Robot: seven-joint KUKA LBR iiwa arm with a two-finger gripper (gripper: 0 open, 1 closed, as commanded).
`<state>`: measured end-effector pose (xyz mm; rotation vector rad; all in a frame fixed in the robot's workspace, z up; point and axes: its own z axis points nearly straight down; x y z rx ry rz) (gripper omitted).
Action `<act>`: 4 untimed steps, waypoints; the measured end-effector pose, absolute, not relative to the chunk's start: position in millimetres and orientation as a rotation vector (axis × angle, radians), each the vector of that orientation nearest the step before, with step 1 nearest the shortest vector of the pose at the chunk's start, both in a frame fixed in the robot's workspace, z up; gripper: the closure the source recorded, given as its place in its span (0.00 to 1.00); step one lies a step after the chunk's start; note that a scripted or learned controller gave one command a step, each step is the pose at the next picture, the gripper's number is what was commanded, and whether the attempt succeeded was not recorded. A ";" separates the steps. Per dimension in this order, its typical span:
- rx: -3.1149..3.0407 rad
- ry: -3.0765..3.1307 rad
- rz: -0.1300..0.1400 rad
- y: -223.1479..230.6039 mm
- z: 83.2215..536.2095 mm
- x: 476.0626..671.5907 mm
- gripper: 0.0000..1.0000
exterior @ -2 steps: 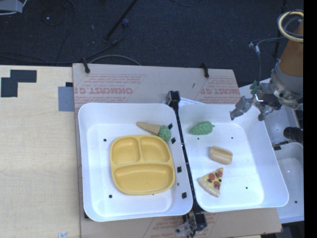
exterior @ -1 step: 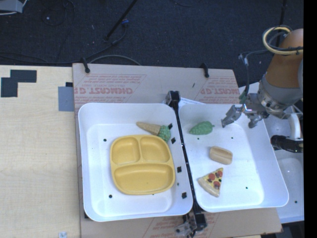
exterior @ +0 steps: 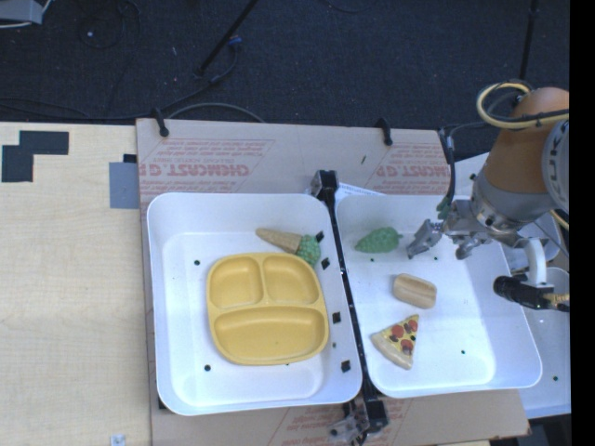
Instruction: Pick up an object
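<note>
Yellow divided plate [exterior: 267,308], green leafy toy [exterior: 377,241], tan bread roll [exterior: 415,291], pizza slice [exterior: 399,339] (red-dotted), white bins [exterior: 177,249]

cardboard sheet [exterior: 232,161] (printed), dark floor [exterior: 279,45], cables [exterior: 223,49]

my arm [exterior: 525,161]: cut off at right edge | my fingers: too small to tell | clamp [exterior: 358,424]: cropped at bottom edge

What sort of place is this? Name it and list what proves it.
Probably a robotics lab test bench: a grey and orange robot arm reaches over two white bins holding toy food such as a pizza slice, and loose cables lie on the dark floor behind.
</note>
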<state>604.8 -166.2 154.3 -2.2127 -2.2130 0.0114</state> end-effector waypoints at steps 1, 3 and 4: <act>-2.212 -2.212 0.011 -160.5 87.0 599.8 0.00; -2.222 -2.217 0.003 -167.2 138.5 607.4 1.00; -2.219 -2.221 0.003 -175.3 192.6 614.1 1.00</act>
